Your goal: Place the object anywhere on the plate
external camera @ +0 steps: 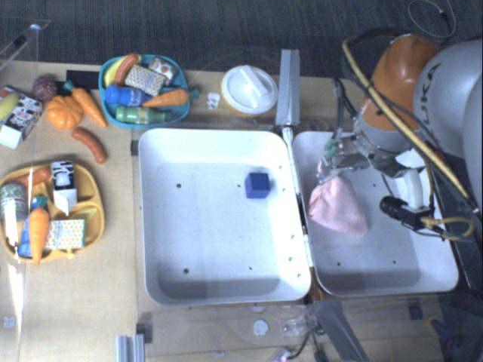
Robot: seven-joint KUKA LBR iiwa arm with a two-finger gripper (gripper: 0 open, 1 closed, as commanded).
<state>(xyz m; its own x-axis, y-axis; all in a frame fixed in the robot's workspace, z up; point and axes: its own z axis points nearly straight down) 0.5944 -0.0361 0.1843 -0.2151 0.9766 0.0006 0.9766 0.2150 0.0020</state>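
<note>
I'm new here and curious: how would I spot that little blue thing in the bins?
Start at the larger left bin. The blue block sits alone on its white floor, toward the upper right. It is small, square and dark blue, unlike the soft pink cloth in the right bin.

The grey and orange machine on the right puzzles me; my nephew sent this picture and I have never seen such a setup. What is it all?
That is a robot arm, photographed by one fixed camera looking down at a slant. It reaches in from the right. Its gripper hangs over the right white bin, just above a pink plate that lies there. Whether it holds anything cannot be told from here. The left white bin holds a small blue block. Beside the bins lie toy foods: a blue bowl, a yellow tray, loose carrots, and a white lid.
</note>
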